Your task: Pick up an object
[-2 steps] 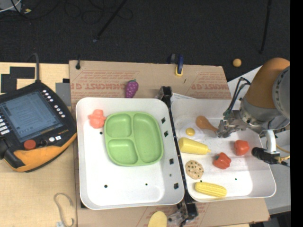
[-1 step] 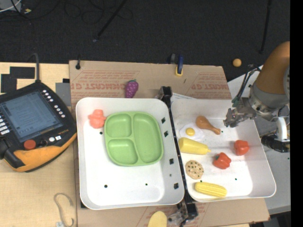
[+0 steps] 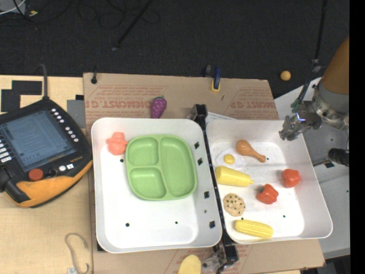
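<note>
The gripper [image 3: 291, 127] hangs over the upper right rim of the right bin [image 3: 319, 224]; whether its jaws are parted or closed cannot be told. The nearest of the bin's 7 toy foods is the drumstick [image 3: 251, 150], lying tilted in the upper middle, near the small egg [image 3: 228, 159] but apart from it. It is probably light, rigid, smooth plastic, best pinched across the narrow shank, where slipping seems least likely.
</note>
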{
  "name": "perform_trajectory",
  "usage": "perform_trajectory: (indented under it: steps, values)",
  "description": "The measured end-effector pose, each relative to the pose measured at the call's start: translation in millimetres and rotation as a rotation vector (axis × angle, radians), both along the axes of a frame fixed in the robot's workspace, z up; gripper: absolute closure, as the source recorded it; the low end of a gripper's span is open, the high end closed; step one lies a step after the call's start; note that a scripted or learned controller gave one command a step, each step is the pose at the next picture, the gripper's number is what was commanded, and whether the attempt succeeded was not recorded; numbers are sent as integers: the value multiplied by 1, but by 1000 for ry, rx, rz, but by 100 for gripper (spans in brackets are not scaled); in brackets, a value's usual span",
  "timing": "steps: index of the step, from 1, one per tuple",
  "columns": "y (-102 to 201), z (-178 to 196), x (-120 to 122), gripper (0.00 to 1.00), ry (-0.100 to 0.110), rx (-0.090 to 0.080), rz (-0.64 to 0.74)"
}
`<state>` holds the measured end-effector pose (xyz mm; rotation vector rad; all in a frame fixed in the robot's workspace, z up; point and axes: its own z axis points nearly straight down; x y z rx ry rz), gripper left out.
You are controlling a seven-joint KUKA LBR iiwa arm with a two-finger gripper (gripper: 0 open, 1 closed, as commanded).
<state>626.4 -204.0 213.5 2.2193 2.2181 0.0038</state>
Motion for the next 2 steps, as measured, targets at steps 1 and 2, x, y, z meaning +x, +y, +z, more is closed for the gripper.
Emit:
perform_trajectory:
  steps: [1, 2]
  values:
    - [-1, 15, 0, 100, 3, 1, 2]
    - [36, 6, -28, 100, 9, 4, 2]
